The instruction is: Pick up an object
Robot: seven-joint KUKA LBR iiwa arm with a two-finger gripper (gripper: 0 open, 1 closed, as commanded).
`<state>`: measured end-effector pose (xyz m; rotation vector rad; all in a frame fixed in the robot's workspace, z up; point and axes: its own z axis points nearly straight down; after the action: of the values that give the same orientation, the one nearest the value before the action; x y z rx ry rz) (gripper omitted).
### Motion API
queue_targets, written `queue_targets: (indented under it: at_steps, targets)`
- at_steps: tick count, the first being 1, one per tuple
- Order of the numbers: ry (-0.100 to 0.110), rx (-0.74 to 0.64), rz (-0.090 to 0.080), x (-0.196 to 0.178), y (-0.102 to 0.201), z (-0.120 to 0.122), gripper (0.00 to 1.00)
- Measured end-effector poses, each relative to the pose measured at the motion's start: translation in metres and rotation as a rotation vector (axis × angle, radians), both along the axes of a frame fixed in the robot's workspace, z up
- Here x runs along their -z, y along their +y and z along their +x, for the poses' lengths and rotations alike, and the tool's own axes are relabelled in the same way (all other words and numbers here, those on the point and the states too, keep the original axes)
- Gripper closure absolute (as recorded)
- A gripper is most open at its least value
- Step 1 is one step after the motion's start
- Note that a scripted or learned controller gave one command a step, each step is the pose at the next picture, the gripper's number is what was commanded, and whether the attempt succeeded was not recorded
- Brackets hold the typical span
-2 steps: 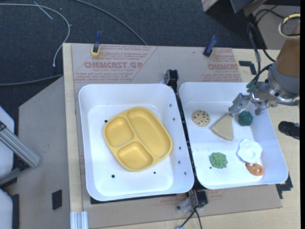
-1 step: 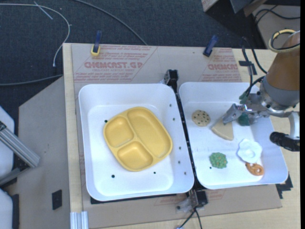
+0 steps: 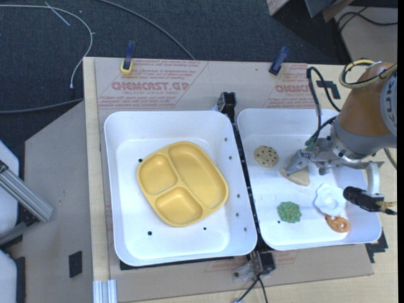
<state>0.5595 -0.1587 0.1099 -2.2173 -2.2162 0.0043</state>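
In right bin [image 3: 278, 128], arm [image 3: 366, 115] partly hides pale wedge [image 3: 300, 177].

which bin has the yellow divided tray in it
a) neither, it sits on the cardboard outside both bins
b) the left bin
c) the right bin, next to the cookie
b: the yellow divided tray lies flat in the left bin, while the cookie lies in the right bin.

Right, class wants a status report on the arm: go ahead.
Gripper low in right bin, at cheese wedge. Nothing seen held. Cookie and broccoli close by.
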Motion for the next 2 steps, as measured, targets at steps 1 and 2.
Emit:
queue_targets:
  at_steps: [1,2]
  targets:
    - [-0.002,-0.001,0.000,0.027,0.001,0.000,0.00]
    - [-0.006,0.000,-0.001,0.014,0.001,0.001,1.00]
